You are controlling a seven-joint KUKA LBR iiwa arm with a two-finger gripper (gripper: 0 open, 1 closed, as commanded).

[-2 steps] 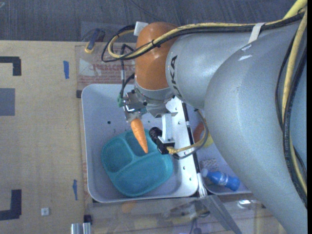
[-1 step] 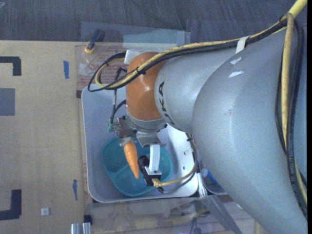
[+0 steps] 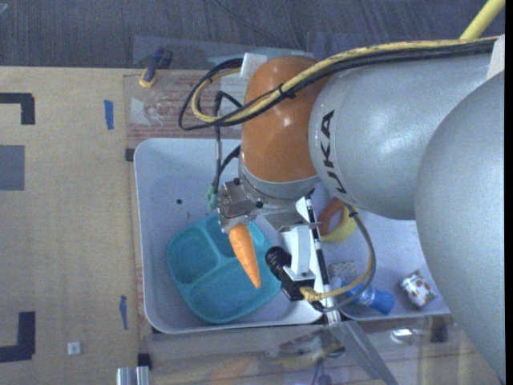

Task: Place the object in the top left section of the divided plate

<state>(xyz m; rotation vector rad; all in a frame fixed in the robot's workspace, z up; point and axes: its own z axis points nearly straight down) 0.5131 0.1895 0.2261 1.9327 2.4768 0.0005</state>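
Note:
A teal divided plate [image 3: 196,275] lies in the left white bin [image 3: 156,215], near its front. An orange carrot [image 3: 244,255] hangs point-down over the plate's right side, its thick end up at the gripper [image 3: 234,219]. The gripper comes down from the orange wrist band and is shut on the carrot's top end. The arm's grey body hides the plate's upper right corner and much of the right bin.
In the right bin lie a yellow and red fruit [image 3: 341,219], a blue item [image 3: 377,299] and a small patterned can [image 3: 417,289]. A black and white fitting [image 3: 292,267] on the wrist hangs just right of the plate. Cables loop above the wrist.

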